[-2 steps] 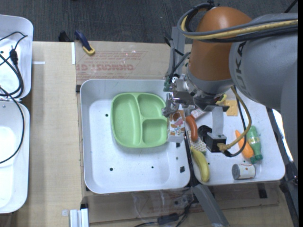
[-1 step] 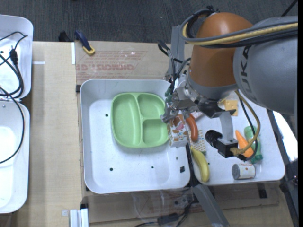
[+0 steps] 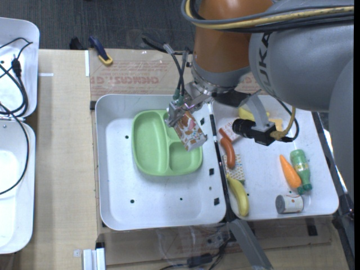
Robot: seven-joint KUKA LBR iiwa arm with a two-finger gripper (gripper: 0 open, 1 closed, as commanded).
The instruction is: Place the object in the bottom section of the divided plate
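Looking down on the table, I see the gripper (image 3: 183, 110) hanging over the left bin (image 3: 112, 167), just at the upper right rim of the green divided plate (image 3: 151, 145). Its fingers are closed in on the top of a small patterned carton (image 3: 190, 133), white with reddish and orange print, so the gap between them is only as wide as the carton's upper end. The carton hangs tilted from the gripper, its lower end pointing toward five o'clock and lying over the plate's right side, above the ridge between the two smaller sections. Whether the carton's bottom edge touches the plate or floats just above it I cannot tell from this slant.

The plate sits in the upper middle of the left bin, with its large section toward nine o'clock and the two smaller sections toward three o'clock.

In the right bin (image 3: 320, 204), at about four o'clock from the gripper, lie a sausage (image 3: 228, 151) and a banana (image 3: 239, 194) near the divider between the bins. Further toward three and four o'clock I make out a carrot (image 3: 290, 172), a green bottle (image 3: 301, 166) touching it, and a small grey can (image 3: 289, 203).
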